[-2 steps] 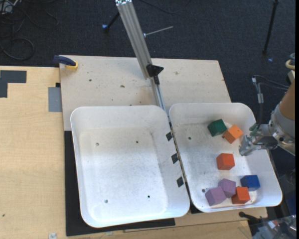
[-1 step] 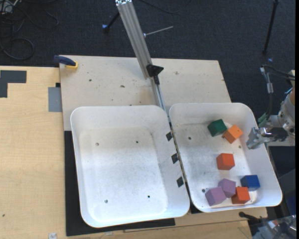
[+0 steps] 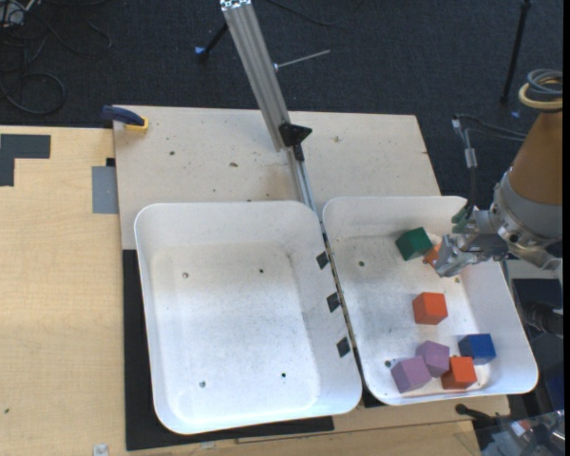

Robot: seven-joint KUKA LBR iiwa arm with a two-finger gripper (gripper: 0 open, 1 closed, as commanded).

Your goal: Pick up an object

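In right bin (image 3: 513, 302), near its far right corner, gripper (image 3: 448, 257) is seen lowered beside green block (image 3: 414, 243); small orange piece (image 3: 431, 253) is lodged between block and gripper tip. Whether fingers are spread or closed cannot be told. Green block lies just left of gripper, touching or nearly so; no clear long axis. Orange cube (image 3: 429, 308) sits toward bin centre, on near side of gripper. Purple blocks (image 3: 422, 366), blue block (image 3: 477, 347) and second orange block (image 3: 460, 373) are clustered at near right corner. Nothing is judged held.
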